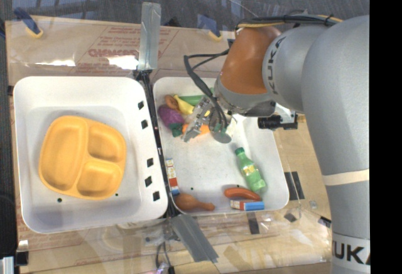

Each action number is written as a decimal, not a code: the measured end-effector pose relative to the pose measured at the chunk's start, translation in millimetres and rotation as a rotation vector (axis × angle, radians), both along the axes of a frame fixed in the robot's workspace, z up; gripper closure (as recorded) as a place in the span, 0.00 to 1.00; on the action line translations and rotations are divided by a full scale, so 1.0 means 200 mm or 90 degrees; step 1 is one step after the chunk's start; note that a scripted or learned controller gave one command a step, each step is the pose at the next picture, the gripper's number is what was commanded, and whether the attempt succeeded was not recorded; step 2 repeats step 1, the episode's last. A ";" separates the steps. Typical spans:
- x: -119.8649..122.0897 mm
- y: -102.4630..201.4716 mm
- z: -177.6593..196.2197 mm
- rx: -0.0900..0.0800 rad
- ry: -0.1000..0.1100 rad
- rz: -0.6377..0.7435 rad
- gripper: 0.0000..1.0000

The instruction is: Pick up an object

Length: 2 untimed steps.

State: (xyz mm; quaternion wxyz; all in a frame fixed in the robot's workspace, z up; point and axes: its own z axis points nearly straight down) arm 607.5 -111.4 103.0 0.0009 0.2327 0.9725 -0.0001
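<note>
- Camera view from above: two white bins sit side by side on the table; the left bin [25, 141] carries a yellow divided tray [81, 156], and the right bin [276, 159] carries the loose objects.
- Arm position: the gripper [204, 120] is lowered into the upper left part of the right bin, directly over a cluster of small items.
- Cluster under the gripper: a purple piece [169, 115], a yellow piece [183, 103], a green piece [195, 100] and a trace of orange [202, 131] are crowded against one another. In my judgement this crowding makes a clean single pick uncertain.
- Fingers: metallic parts reach down among the cluster, but whether they are spread or closed cannot be told, and no item is plainly seen between them.
- Other candidates: a green bottle [250, 169] lies on its side, well apart from the cluster toward the bin's right wall. A red piece [241, 193], a red-white-blue stick [247, 205] and a brown drumstick-shaped item [193, 204] lie along the near edge.
- Further item: a small striped stick [172, 180] lies close against the wall between the bins, a hard place for a grasp.
- Assessment: the descent appears aimed at the cluster; the pick is not yet confirmed.
</note>
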 end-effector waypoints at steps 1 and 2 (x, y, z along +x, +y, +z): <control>0.14 0.20 0.66 0.000 -0.008 0.014 1.00; 0.14 0.20 0.66 0.000 -0.008 0.014 1.00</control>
